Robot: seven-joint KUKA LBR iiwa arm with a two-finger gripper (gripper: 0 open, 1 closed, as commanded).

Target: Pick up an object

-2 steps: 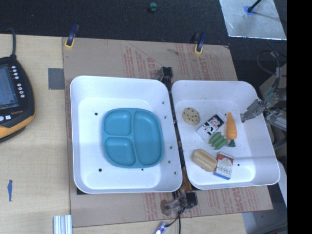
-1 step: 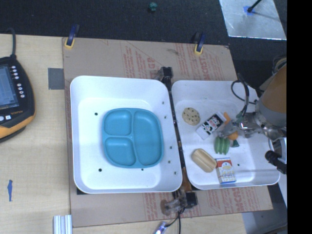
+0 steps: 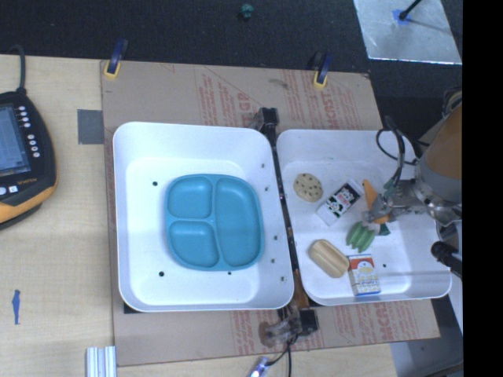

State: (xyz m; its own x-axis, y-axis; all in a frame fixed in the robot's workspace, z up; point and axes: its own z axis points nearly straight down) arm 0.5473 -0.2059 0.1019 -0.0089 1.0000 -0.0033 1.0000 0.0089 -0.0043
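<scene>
Left bin (image 3: 126, 210) holds a blue divided plate (image 3: 213, 221) at its centre. Right bin (image 3: 409, 289) holds a cookie (image 3: 308, 185) near its left wall, a black-and-white carton (image 3: 339, 203), a carrot (image 3: 370, 195), a green vegetable (image 3: 361, 235), a bread roll (image 3: 328, 258) and a red-and-white box (image 3: 363, 276) by the front edge. End effector (image 3: 383, 210) is low over the carrot and green vegetable, at the right side; its grip state cannot be determined.

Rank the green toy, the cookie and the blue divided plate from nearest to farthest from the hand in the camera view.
Measured from the hand over the right bin:
1. Green toy, just below-left of it in the right bin.
2. Cookie, at the right bin's upper left.
3. Blue divided plate, in the left bin.
</scene>
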